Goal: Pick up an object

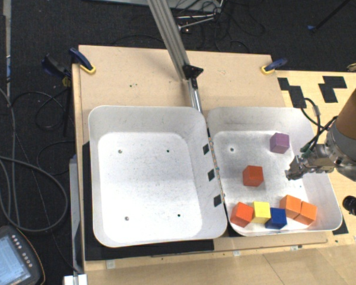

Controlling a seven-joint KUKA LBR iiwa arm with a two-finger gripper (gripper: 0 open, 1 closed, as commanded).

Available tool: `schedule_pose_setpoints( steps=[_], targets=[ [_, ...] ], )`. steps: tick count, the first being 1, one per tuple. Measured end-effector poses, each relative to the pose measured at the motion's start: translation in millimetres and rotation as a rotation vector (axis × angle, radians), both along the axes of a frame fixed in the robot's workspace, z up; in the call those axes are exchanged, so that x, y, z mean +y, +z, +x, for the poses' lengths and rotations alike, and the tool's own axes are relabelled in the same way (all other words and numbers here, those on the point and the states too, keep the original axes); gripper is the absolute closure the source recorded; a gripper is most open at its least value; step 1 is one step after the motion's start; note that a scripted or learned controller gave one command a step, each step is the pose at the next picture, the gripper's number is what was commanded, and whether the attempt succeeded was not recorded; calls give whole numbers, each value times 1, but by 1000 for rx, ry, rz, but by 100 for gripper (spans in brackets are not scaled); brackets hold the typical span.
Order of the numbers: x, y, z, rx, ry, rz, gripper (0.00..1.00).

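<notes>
While the end effector (pixel 298 168) is positioned over the right bin (pixel 225 123) at its right side, its grip state cannot be told. Nothing is seen held. The red cube (pixel 253 176) lies just left of it, nearest.

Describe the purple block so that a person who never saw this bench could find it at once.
Look at the right bin of the two white bins. The purple block lies alone near its far right part, just left of the gripper. It is the only purple piece; the other blocks are red, orange, yellow or blue.
</notes>
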State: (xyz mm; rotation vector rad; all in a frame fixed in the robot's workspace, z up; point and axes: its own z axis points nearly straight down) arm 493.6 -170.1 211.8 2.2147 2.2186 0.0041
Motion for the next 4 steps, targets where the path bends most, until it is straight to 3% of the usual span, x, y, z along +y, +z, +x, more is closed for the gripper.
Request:
schedule_pose_setpoints(
  steps=[1, 3, 4],
  targets=[
    [0, 19, 2, 2, 1, 1, 100],
    [112, 24, 30, 5, 8, 4, 100],
    [164, 13, 32, 9, 6, 5, 100]
  ],
)
